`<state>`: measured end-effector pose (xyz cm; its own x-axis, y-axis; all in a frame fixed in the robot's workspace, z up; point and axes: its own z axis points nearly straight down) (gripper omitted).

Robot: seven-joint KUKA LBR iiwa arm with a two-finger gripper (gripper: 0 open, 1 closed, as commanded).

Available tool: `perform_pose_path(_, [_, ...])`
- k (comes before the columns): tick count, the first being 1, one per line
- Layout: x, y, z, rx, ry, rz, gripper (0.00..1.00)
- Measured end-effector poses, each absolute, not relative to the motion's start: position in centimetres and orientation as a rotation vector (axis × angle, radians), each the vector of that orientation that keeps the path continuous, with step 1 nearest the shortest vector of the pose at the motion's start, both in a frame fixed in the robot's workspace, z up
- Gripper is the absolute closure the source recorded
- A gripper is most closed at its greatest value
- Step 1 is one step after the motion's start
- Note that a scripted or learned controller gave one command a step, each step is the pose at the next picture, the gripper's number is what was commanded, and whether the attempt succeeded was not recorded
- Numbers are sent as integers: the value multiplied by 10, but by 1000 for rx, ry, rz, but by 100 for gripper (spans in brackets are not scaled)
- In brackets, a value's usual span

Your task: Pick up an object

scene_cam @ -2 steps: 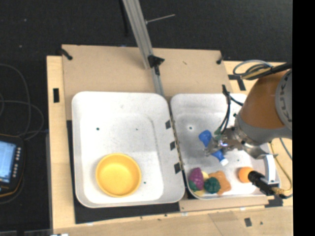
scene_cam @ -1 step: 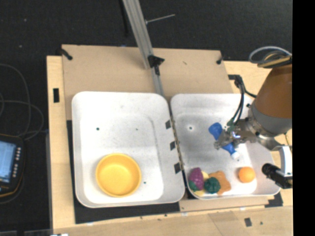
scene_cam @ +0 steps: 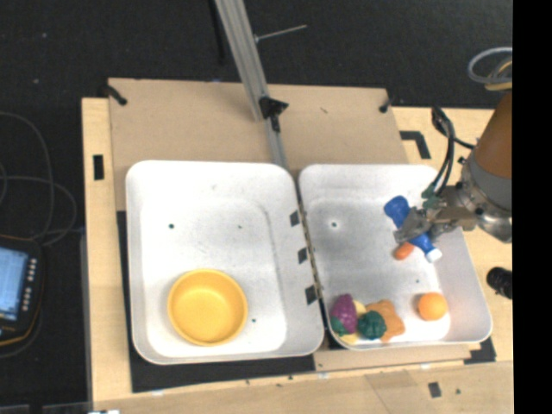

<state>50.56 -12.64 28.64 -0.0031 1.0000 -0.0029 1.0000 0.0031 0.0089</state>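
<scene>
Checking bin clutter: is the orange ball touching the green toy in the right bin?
Apart. The camera view shows bare white bin floor between the orange ball and the green toy.

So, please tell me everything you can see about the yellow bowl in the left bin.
The yellow bowl is round and shallow, of one plain yellow colour, and looks like smooth plastic. It stands upright with its opening upward, and nothing shows inside it. It rests on the floor of the left white bin, in the near part of that bin, close to its front rim. No other object touches it. The gripper is far from it, over the right bin.
</scene>
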Motion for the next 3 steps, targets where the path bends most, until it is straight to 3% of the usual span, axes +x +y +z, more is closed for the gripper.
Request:
perform_pose_path(1, [507, -127, 287, 2213, 2225, 1, 100])
perform_pose_path(3, [559, -42, 273, 2213, 2228, 3, 100])
